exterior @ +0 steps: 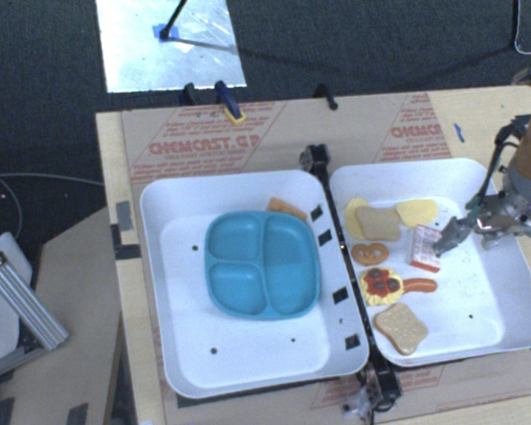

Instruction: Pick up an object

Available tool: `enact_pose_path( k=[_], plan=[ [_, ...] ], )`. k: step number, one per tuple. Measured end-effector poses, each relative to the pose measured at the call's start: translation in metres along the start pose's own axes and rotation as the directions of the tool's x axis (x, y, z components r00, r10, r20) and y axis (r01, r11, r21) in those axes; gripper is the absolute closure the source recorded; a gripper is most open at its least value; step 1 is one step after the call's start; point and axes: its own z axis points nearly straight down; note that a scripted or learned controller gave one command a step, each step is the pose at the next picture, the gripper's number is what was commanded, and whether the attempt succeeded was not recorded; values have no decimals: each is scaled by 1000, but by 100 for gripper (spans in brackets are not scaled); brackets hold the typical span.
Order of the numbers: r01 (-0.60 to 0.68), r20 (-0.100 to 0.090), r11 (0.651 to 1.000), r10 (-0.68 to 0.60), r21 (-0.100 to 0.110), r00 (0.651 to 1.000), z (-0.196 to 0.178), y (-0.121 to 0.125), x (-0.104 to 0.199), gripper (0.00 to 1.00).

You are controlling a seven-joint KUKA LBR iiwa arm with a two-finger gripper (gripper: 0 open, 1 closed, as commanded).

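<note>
On a cardboard-lined bench, a small red-and-white packet (judged light, crushable, best pinched across its edges) is seen in the right white bin, just beside the two-finger gripper, its state indiscernible.

Two white bins, one blue divided plate, roughly nine toy food pieces.

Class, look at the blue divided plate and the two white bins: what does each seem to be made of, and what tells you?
The blue divided plate looks like moulded plastic, matte: one even colour, rounded compartment ridges. The left bin and right bin look like thin formed plastic, smooth with a slight sheen, given their rounded corners and lips. Material is likely, not certain.
</note>
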Motion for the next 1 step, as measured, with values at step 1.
enact_pose_path(
  k=[1],
  plan=[
    [2,2,1000,-2,-2,1000,108,9,22,0]
  ],
)
